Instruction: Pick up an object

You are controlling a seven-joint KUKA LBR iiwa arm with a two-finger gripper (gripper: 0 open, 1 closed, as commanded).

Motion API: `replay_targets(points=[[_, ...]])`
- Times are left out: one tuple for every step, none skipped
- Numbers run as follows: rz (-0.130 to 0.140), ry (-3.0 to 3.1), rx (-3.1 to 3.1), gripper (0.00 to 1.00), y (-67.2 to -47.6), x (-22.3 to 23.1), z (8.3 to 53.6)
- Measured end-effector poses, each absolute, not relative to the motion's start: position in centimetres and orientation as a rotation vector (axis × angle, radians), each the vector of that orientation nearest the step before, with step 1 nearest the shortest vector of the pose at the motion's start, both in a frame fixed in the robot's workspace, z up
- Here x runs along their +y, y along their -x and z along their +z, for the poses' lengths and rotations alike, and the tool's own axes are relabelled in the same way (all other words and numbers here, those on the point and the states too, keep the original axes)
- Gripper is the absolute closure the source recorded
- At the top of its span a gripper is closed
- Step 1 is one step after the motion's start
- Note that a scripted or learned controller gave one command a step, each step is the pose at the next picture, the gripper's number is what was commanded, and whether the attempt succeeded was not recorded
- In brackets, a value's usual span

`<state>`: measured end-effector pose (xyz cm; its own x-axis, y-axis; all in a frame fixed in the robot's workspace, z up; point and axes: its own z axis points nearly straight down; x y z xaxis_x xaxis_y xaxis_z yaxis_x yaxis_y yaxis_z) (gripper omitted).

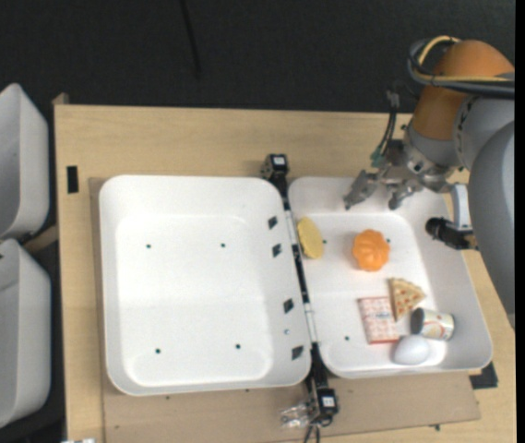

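Observation:
The right bin (336, 353) holds several small objects: a yellow oval piece (311, 238) by its left wall, an orange round object (370, 249) in the middle, a pink square packet (376, 320), a pizza-slice toy (406, 293), a small cup on its side (432, 324) and a white egg-shaped object (412, 350). My gripper (377, 192) hangs over the bin's far edge, above and behind the orange object, its two fingers spread apart with nothing between them.
The left bin (124, 358) lies beside the right one, joined along a clipped divider (294, 275). A black fitting (450, 233) sits at the right bin's right rim. Wooden bench (197, 137) surrounds both bins.

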<state>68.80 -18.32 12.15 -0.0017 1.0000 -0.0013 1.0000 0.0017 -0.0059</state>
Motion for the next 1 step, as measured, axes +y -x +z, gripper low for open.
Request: replay_targets(points=[[0.000,2.214,-2.227,0.00,-67.67,-12.13,12.74]])
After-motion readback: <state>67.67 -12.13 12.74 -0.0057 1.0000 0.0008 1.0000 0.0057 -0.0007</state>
